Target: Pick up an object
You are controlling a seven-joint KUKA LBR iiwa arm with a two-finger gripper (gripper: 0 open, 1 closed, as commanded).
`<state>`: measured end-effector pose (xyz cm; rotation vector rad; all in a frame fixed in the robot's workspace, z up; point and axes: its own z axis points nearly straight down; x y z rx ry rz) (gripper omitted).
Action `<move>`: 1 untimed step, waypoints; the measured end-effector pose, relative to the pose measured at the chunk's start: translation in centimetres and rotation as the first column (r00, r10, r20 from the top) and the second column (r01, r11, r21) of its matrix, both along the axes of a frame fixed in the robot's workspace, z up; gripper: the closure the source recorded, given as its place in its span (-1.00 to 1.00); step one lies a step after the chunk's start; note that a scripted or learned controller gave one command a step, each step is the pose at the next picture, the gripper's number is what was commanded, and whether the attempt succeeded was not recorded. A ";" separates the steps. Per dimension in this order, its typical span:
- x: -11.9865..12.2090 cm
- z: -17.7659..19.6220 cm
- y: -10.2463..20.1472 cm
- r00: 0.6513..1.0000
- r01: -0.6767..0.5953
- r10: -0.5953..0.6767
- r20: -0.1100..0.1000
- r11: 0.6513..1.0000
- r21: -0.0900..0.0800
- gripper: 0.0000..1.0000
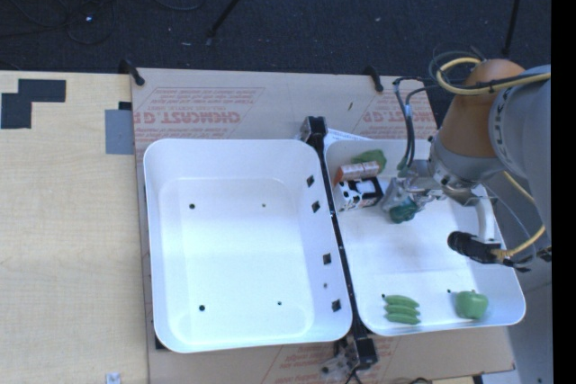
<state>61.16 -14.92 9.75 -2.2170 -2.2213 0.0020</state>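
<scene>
The gripper (402,204) hangs over a teal object (401,212) in the right bin (423,258); its grip is unclear; crowding boxes (359,182) could spoil the pick.

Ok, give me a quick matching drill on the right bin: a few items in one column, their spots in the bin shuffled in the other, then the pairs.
Things:
1. green ridged piece
2. green rounded piece
3. black-and-white box
4. gripper

Places in the right bin:
A. near corner on the arm's side
B. far end, just beside the divider
C. near edge, closer to the divider
D. far half, over a teal object

Pairs: 1-C, 2-A, 3-B, 4-D
</scene>
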 end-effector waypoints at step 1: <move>-0.1 9.6 11.3 1.000 -0.009 0.009 0.009 1.000 0.003 1.00</move>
